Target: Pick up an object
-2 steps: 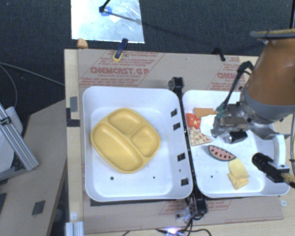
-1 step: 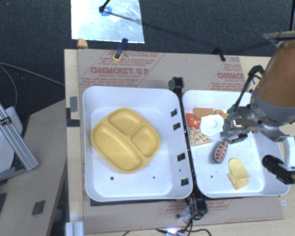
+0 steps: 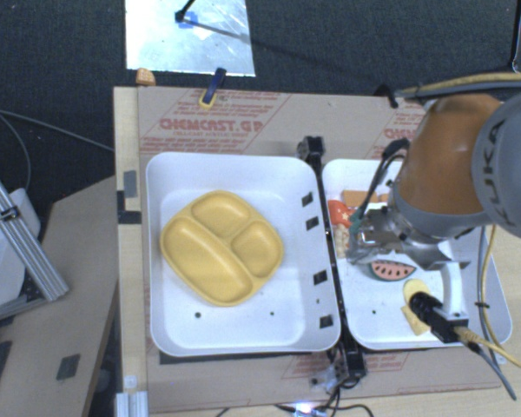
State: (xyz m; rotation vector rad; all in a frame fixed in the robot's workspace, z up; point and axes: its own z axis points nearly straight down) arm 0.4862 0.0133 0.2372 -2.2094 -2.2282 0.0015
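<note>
One yellow tray [image 3: 221, 247] in left bin [image 3: 169, 176]; one watermelon slice [image 3: 392, 271] right.

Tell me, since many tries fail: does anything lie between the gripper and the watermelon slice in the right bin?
Nothing visible does. The gripper hangs in the right bin, and the watermelon slice lies just beside it on bare floor.

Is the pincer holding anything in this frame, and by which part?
Cannot be told: the pincer sits low in the right bin beside the watermelon slice, its tips hidden.
</note>
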